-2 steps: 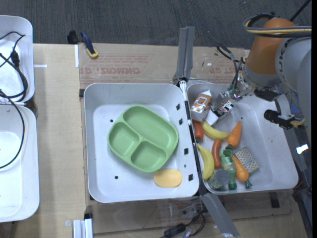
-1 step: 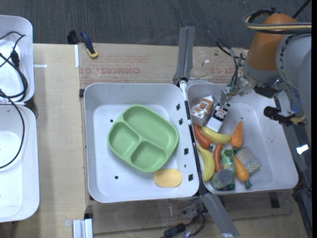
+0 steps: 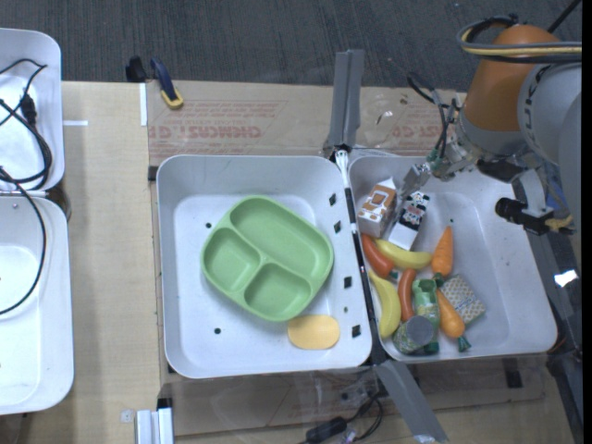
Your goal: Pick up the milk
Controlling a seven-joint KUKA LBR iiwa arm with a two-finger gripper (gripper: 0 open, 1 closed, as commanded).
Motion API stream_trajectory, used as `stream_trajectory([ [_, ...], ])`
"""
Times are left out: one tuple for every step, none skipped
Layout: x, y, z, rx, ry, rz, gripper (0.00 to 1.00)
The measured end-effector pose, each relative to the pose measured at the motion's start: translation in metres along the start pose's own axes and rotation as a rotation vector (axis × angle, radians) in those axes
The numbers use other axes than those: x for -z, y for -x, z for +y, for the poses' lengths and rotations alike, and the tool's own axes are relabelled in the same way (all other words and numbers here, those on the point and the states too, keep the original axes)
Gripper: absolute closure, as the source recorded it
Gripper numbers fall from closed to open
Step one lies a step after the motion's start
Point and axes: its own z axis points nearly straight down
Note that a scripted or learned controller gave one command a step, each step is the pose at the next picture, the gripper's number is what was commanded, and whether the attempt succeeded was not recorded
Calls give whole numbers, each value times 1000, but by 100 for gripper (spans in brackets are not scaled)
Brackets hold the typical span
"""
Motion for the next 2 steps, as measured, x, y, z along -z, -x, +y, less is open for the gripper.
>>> stream_trajectory([
  [-27,-22,-11,158,-24,31,0],
  [-16,-23,-7,158,-16,31,100],
])
